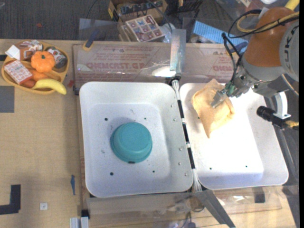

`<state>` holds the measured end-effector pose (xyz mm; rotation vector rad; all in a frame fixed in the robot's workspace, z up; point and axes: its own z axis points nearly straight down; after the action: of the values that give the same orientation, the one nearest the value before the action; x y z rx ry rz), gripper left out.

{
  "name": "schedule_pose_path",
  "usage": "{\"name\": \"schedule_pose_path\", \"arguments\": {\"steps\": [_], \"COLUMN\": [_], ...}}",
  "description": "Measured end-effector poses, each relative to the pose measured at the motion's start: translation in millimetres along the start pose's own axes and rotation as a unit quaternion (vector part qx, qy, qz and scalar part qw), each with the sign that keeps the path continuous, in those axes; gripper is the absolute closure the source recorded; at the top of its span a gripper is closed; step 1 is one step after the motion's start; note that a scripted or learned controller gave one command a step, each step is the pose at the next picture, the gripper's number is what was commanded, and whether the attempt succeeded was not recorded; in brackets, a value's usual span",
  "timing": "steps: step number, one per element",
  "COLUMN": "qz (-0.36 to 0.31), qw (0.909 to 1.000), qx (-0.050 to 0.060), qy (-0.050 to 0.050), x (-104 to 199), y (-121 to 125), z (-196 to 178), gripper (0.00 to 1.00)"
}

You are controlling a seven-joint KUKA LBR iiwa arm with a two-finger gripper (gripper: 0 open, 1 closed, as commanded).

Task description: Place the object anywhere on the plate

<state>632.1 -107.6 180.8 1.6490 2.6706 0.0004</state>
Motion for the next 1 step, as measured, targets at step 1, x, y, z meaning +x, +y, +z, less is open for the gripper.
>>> {"name": "schedule_pose_path", "arguments": {"steps": [1], "qz": [-0.001], "qw": [1.0000], "qx": [-0.001], "qy": [0.000], "x": [-0.7], "y": [1.1], "z": [-44.8], "gripper": [1.00]}}
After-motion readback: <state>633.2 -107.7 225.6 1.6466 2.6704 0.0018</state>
